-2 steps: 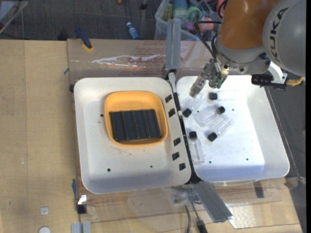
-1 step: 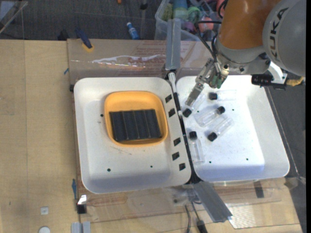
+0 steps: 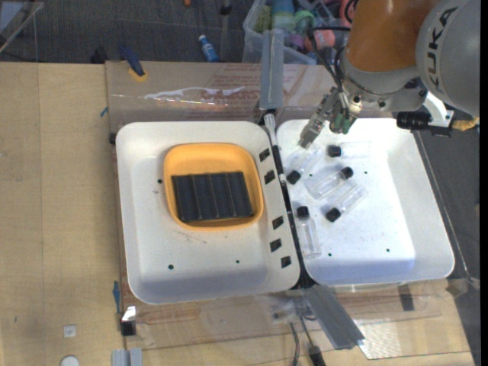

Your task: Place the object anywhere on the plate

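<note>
wooden bench, right bin (image 3: 396,242), clear vials (image 3: 332,181) lying mostly diagonal, pincer (image 3: 329,124) state unclear

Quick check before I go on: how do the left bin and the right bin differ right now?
The left bin holds an orange plate with a dark ribbed slab on it; the right bin holds several clear vials with black caps, scattered loose. The gripper hangs over the right bin's far left corner, not over the left bin. Both bins are shallow, white and sit side by side.
</note>
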{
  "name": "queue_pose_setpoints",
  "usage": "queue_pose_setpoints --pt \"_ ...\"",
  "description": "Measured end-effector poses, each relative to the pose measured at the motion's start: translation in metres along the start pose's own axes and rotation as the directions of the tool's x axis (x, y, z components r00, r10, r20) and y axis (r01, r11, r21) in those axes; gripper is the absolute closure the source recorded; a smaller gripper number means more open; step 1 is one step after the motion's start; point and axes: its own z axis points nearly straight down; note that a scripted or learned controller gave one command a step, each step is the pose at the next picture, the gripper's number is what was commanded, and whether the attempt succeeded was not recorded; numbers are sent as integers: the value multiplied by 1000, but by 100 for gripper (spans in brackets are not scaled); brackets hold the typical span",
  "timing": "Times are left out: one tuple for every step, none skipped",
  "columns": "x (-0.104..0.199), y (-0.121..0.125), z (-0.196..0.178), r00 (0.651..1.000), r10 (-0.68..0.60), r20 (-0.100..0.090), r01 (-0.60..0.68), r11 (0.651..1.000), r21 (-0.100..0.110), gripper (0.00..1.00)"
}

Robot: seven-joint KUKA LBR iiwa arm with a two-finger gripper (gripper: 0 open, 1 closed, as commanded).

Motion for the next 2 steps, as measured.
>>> queue_pose_setpoints --pt "-14 -17 -21 985 -171 1 171 985 3 100" --pt "-18 -19 -31 948 -317 1 317 948 2 100"
